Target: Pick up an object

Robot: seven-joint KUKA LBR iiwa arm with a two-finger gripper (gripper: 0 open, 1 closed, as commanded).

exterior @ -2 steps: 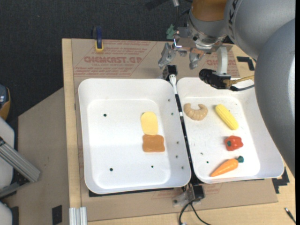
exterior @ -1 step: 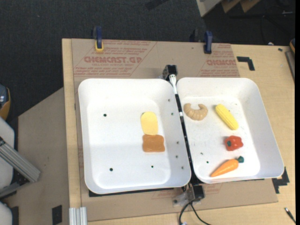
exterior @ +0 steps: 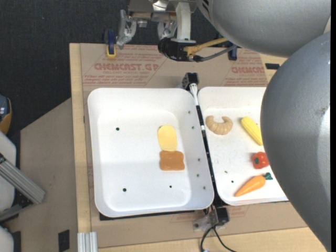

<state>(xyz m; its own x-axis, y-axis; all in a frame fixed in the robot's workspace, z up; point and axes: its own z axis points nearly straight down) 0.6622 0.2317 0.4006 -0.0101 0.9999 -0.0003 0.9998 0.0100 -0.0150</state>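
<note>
Gripper (exterior: 152,28) apparently empty; carrot (exterior: 252,185) lengthwise left-right.

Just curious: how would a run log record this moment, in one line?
gripper: above bench, beyond bins, holding nothing | left bin: two yellow-brown pieces | right bin: croissant, corn, tomato, carrot

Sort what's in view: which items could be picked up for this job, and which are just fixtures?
Pickable: yellow slice, brown toast, croissant, corn, tomato, carrot.

Fixtures: left bin, right bin, cardboard sheet, blue clamp, cable.
</note>
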